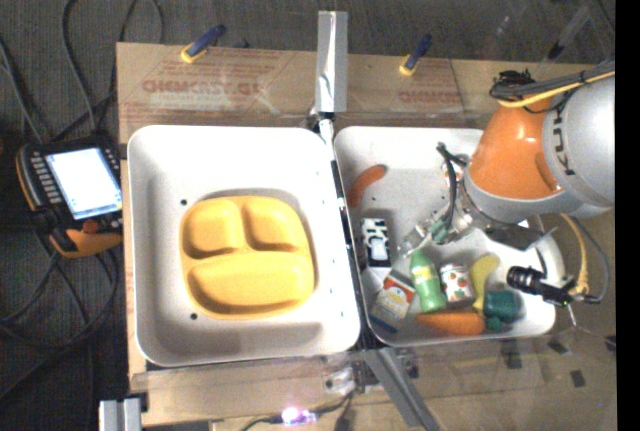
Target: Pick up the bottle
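The bottle (427, 282) is small and green with a lighter green cap. It stands near the front of the right bin (400, 151), among other items. My gripper (433, 233) hangs just above and behind the bottle's cap, below the orange wrist band (512, 159). Nothing shows as held in it.
Around the bottle lie a small carton (397, 295), a printed can (456, 283), a carrot (450, 323), a yellow piece (484, 270) and a green piece (502, 308). A black and white box (376, 241) and a red sausage (365, 181) lie further left. The left bin (150, 159) holds a yellow divided tray (247, 253).
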